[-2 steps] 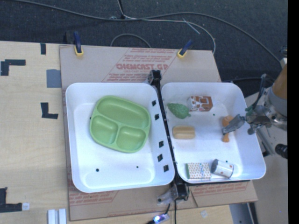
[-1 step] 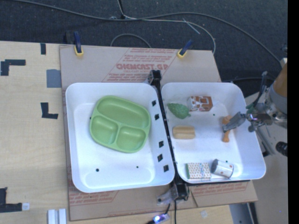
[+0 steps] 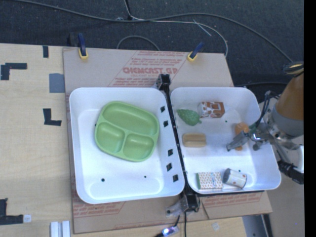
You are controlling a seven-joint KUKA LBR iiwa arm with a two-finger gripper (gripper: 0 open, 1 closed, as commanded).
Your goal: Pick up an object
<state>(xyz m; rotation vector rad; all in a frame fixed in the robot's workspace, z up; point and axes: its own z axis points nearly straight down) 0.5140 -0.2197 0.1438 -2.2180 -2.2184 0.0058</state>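
Two shallow white bins sit side by side on a brown cardboard sheet (image 3: pixel 148 68) that lies on the wooden surface (image 3: pixel 29 147). The left bin (image 3: pixel 81 181) holds one big thing: a light green plate (image 3: pixel 127 131) with three sections, lying flat near the top of the bin. The right bin (image 3: pixel 212 159) has more small things in it. Near the top sits a small brown and white toy (image 3: pixel 212 108), and just left of it lies a dark green leafy piece (image 3: pixel 188 116). Below those, close to the middle wall, lies a tan block like a little bread roll (image 3: pixel 194 140). Down at the bottom edge there is a flat packet with a dotted pattern (image 3: pixel 210 180), and right beside it a small grey and white can (image 3: pixel 234 177) lying on its side. The robot arm (image 3: pixel 291 107) comes in from the right, grey with an orange band. Its hand (image 3: pixel 238 143) reaches over the right side of the right bin, low and pointing left. A small orange thing (image 3: pixel 241 129) lies right by the hand, just above the dark fingers, and part of it is hidden by them. I cannot tell how far apart the fingers are, or whether they have hold of anything. Two clips, blue and yellow, pinch the top edge of the cardboard, one clip (image 3: pixel 82 47) on the left and another clip (image 3: pixel 195 51) on the right. Black cables (image 3: pixel 148 19) run across the dark floor behind.
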